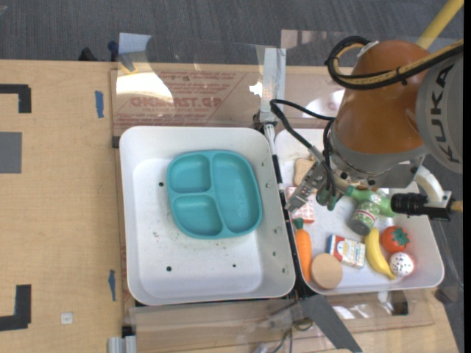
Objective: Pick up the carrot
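Observation:
The carrot (302,247), orange with a green top, lies lengthwise along the left wall of the right bin (434,274), its tip pointing toward the front. My gripper (313,195) hangs over the same bin, just behind and slightly right of the carrot's green end. Its fingers stand apart, one silvery finger (299,196) on the left and a dark one on the right. Nothing is gripped between them. A small red and white packet (306,212) lies under the fingertips, touching the carrot's top.
The right bin also holds a tan bun (327,270), a small carton (348,251), a banana (379,255), a red tomato (397,238), a dotted white ball (402,265) and a green can (365,216). A teal divided plate (215,194) sits in the left bin (147,271).

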Motion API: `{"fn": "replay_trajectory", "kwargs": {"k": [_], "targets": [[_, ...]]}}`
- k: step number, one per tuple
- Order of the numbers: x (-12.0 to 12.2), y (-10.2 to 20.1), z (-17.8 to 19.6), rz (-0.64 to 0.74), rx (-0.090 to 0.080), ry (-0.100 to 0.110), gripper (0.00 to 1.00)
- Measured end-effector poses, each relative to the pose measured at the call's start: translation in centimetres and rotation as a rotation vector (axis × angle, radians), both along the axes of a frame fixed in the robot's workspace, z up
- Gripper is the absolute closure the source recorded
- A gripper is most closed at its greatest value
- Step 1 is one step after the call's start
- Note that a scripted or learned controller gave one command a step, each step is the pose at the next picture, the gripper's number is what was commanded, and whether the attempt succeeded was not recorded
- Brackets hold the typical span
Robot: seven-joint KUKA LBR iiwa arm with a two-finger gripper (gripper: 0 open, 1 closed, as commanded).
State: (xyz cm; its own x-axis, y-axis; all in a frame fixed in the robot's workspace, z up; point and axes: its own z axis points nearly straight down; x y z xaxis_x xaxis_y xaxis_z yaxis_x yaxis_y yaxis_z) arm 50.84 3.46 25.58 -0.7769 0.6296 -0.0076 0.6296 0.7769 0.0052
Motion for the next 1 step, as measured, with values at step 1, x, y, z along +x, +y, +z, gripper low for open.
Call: {"fn": "replay_trajectory", "kwargs": {"k": [1], "targets": [[-2.88,-1.14,-7.28,0.152,0.000,0.011,1.00]]}}
